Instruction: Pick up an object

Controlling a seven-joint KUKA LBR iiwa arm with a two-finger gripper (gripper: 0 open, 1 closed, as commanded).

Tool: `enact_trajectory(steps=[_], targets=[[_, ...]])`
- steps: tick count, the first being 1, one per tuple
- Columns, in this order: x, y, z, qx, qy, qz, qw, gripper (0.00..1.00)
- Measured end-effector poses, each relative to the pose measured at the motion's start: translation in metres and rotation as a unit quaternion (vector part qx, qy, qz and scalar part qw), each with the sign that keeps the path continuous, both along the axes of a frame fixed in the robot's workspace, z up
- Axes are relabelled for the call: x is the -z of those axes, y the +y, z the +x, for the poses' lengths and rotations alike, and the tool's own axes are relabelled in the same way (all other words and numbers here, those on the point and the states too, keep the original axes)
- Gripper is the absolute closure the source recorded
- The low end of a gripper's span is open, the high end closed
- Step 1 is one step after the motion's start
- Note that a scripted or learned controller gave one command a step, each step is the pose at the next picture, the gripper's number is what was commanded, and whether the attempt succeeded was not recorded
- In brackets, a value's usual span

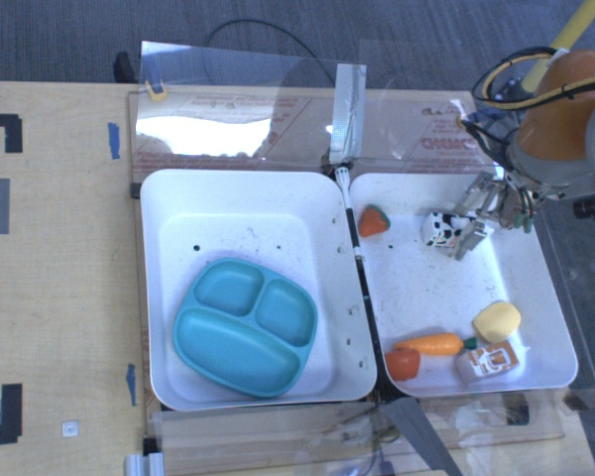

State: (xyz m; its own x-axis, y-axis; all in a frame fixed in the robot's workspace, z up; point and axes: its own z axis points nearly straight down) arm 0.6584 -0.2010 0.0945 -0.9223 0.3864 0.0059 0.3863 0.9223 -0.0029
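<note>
Two white bins (154, 266) are seen side by side, the left bearing a blue divided plate (244, 327), the right bearing a carrot (432, 344), a yellow lemon-like piece (497, 320), a strawberry (374, 222) and a small black-and-white cow toy (442, 230) near its far wall. The gripper (481, 221) is poised just beside the cow, its fingers slightly parted and nothing held between them. The cow is judged light, rigid and a little slick, best taken across its narrow body.

jaws (479, 228) beside cow toy (440, 230) | right bin (535, 266) | blue tray (243, 325) left bin (169, 266)
</note>
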Motion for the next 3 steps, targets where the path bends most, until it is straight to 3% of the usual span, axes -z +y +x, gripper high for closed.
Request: enact_trajectory(steps=[1,2,3], targets=[[-0.065,0.014,-0.015,-0.13,-0.007,-0.0003,0.9915,0.0],[-0.081,0.093,-0.022,-0.072,-0.004,0.0014,0.9974,0.0],[-0.143,0.028,-0.014,-0.115,-0.008,-0.0017,0.9933,0.0]])
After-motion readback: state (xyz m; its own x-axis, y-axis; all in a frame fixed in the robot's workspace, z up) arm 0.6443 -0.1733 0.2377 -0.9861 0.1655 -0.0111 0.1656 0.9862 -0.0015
